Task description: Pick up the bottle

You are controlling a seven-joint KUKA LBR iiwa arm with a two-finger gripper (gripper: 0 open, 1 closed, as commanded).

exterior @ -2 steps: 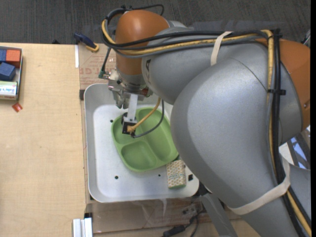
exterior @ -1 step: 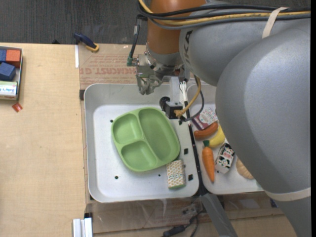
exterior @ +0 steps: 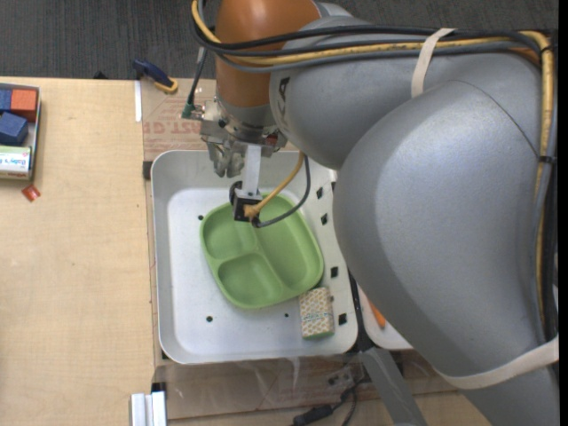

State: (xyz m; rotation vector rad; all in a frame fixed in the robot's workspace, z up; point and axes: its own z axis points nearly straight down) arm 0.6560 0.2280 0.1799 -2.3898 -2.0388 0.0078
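At the far left edge of the pale wooden surface (exterior: 80,282) sits a small open box holding red and blue blocks (exterior: 18,127), with a tiny red piece (exterior: 31,193) lying on the wood just below it. Further right, at the surface's upper edge, rests a blue clamp with yellow tips (exterior: 156,75). Beside it starts the left shallow white bin (exterior: 177,327). A light green plastic plate divided into compartments (exterior: 266,256) lies flat in this bin, turned at a slant, and its compartments hold nothing. The hand (exterior: 227,162) hangs over the upper part of this bin, close to the bin's upper wall and just above the plate's upper rim in the view. From this angle I cannot tell how far open the hand is, and nothing can be made out in its hold. Right of the plate's lower corner, near the bin's right wall, lies a small rectangular block with a speckled beige and green face (exterior: 316,313). The big grey arm (exterior: 444,193), with its orange band (exterior: 262,25) above the wrist, covers nearly all of the right white bin (exterior: 383,335). At the bare sliver of that bin a bit of something orange (exterior: 374,312) peeks from under the arm, too hidden to identify. I cannot tell where the bottle lies.
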